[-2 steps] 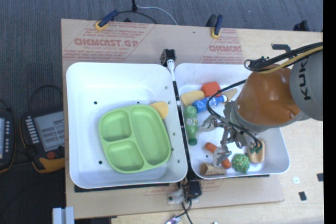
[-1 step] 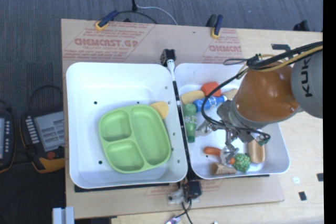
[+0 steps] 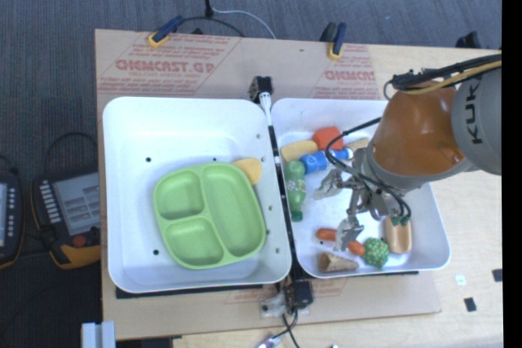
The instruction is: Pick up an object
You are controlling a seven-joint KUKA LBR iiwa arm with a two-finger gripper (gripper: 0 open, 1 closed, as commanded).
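My gripper (image 3: 352,216) hangs low in the right bin (image 3: 436,244), below the arm's orange band (image 3: 416,134). It is just above a small carrot (image 3: 346,241) near the bin's front. To the right of the carrot are a broccoli floret (image 3: 376,251) and a hot dog (image 3: 398,235), with a cone-shaped piece (image 3: 335,262) in front. A green bottle (image 3: 294,193) lies to the gripper's left. Behind it sit a blue piece (image 3: 314,164), a yellow piece (image 3: 298,149) and an orange-red piece (image 3: 328,136). Nothing is visibly held.
The left bin (image 3: 130,143) holds a green divided plate (image 3: 212,214) and a yellow piece (image 3: 249,169) by the wall between the bins. Cables run around the wrist. Clamps (image 3: 334,41) sit on the bench's back edge.
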